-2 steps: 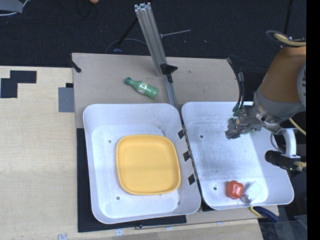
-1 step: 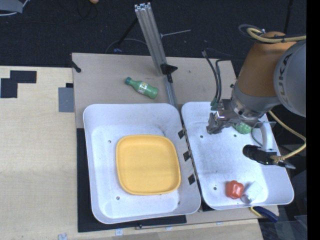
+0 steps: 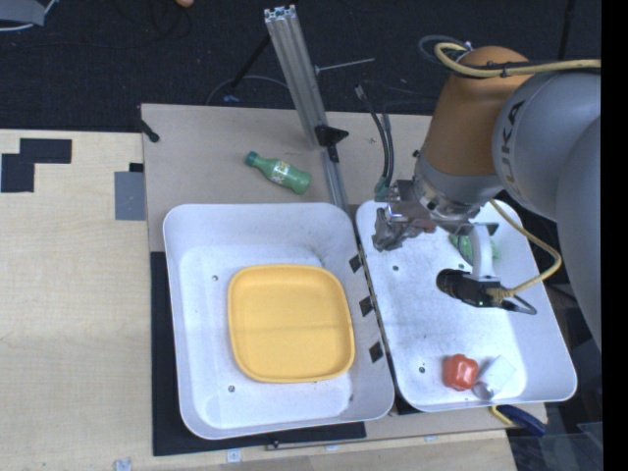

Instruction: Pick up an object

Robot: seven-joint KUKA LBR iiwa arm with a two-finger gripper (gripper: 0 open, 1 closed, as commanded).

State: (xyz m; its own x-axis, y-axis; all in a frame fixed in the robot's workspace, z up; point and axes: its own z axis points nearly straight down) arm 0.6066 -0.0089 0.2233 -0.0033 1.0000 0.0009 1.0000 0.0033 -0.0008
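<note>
In the near corner of the right bin: a small red object, rounded, lying right beside a clear-looking piece. Both are too small to name.
Handling that red object: light and compact, I'd judge, probably hard-shelled and a touch slippery. Close across its narrow middle and keep off the neighbour.
Over in the left bin: a yellow plate, square with rounded corners, lying flat in the middle. It looks stiff, wide and low, so it's a poor grab, and only the rim offers a hold.
Now the tool: it's over the far left corner of the right bin, above bare bin floor. Nothing is seen in it, and I cannot tell whether it is apart or together.
Far side of the right bin: a green-and-white item, half hidden under the wrist. It's likely light, but its shape is unclear.
Out on the table beyond the bins: a small green bottle on its side. It's smooth and round, so it may roll. Take it across the body.
</note>
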